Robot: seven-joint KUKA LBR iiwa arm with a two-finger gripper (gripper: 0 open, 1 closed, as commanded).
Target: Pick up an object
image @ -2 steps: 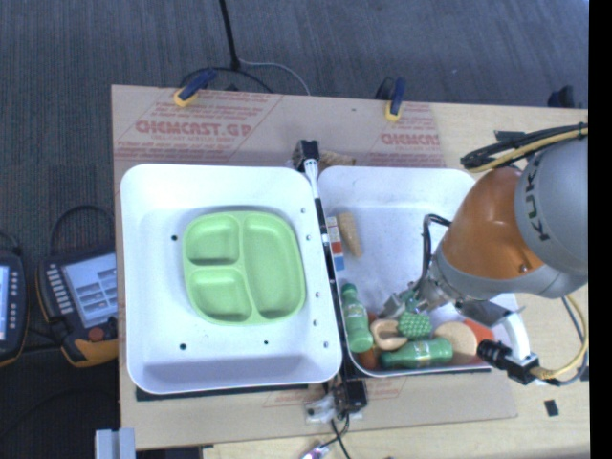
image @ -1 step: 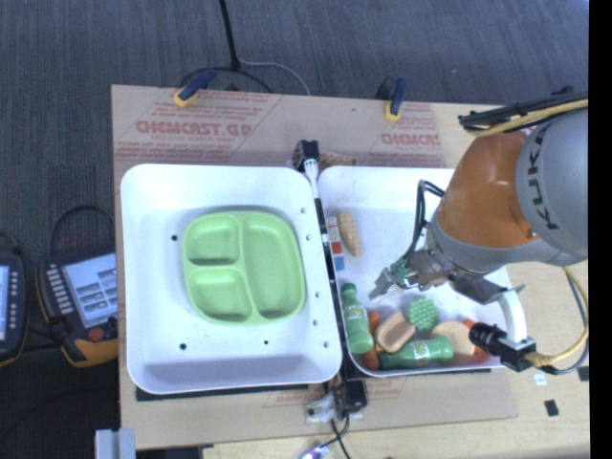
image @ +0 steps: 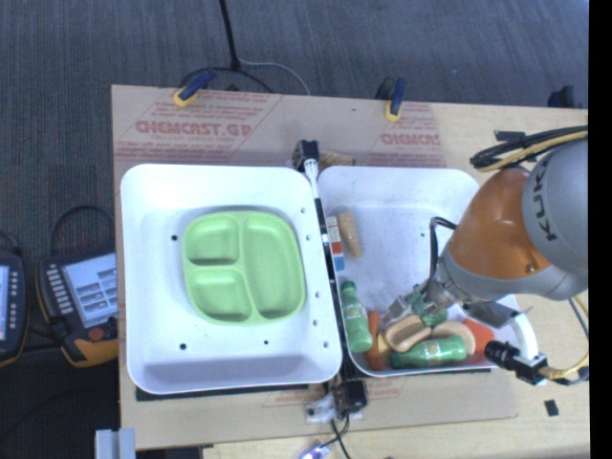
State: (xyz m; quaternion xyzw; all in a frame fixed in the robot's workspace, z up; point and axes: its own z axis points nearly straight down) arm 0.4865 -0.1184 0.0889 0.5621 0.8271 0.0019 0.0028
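The grey arm with its orange band [image: 492, 237] reaches into the right bin [image: 402, 208] from the right. Its gripper [image: 418, 306] is low over the pile at the bin's front, just above a toy hot dog [image: 409, 334]. Against the left wall stands a green bottle [image: 357, 319]. A second green bottle [image: 432, 353] lies on its side along the front wall, and an orange-red piece [image: 481, 334] lies to its right. A tan bread-like piece [image: 349, 234] lies apart near the left wall, farther back.
The left bin [image: 153, 208] holds a light green divided plate [image: 244, 265]. A black upright fitting [image: 307, 154] stands at the back, where the bins meet. Cables [image: 521, 146] run along the arm's upper side. A handheld pendant [image: 81, 299] rests off the bench at left.
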